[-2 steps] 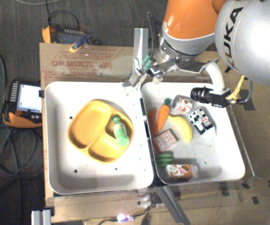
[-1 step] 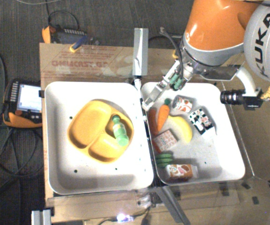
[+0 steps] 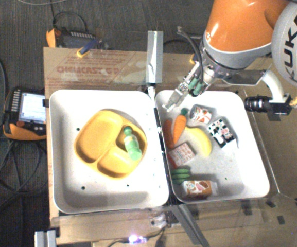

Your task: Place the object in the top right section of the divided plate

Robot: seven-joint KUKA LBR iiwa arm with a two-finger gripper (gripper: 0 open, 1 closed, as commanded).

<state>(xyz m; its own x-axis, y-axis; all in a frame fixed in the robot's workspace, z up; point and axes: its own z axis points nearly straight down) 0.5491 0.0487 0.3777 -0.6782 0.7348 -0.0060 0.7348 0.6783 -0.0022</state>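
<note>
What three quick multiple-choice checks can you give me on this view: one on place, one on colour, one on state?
1. Where does the green bottle lie?
A. On the yellow divided plate
B. In the right bin
C. On the cardboard

2. What colour is the carrot?
A. Purple
B. Orange
C. Blue

3. Where is the hand?
A. Resting on the plate
B. Over the left bin's near corner
C. Over the right bin's far left corner, holding nothing

Answers: 1 A, the bottle lies on the plate's right side. 2 B, it is orange beside the banana. 3 C, nothing sits between its fingers.
</note>
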